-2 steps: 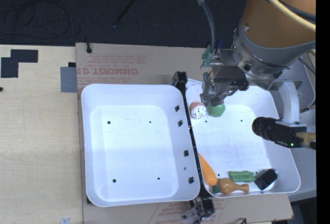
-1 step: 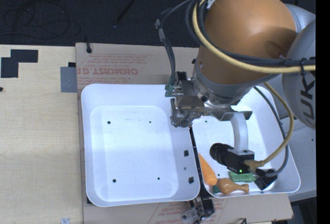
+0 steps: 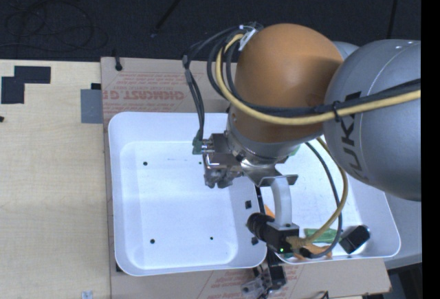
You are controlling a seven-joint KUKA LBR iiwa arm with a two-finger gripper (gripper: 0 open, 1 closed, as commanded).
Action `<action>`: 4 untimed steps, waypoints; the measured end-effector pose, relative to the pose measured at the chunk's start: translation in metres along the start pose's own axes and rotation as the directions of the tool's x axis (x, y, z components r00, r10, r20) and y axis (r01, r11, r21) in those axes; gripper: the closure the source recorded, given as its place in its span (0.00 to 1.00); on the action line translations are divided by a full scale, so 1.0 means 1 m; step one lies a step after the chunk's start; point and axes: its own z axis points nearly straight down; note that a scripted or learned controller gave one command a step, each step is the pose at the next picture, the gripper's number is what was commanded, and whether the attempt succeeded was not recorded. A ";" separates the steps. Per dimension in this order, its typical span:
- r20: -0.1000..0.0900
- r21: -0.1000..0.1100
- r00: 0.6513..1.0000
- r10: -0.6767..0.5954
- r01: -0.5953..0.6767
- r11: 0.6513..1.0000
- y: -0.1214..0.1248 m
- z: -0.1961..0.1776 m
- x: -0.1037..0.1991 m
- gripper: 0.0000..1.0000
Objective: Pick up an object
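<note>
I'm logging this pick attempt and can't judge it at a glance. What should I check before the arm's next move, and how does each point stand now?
1. Arm is over the bins: ok, it hangs above the divide between them.
2. Pincer position: ok, low at the left bin's right side.
3. Something held: cannot tell, the wrist hides its tip.
4. Target within reach: cannot tell, the arm covers most of the right bin.
5. Objects present: ok, a green thing and a black thing lie in the right bin.
6. Cables free: ok, none snagged.
</note>
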 end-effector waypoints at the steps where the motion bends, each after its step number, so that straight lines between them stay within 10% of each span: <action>1: 0.003 0.009 1.000 0.002 -0.002 1.000 0.005 0.168 0.017 1.00; 2: -0.002 -0.006 1.000 0.003 -0.003 1.000 0.049 0.204 0.046 1.00; 3: -0.004 -0.011 1.000 0.004 -0.004 1.000 0.004 0.234 0.032 1.00; 4: -0.005 -0.008 1.000 -0.001 0.001 1.000 0.003 0.215 0.085 1.00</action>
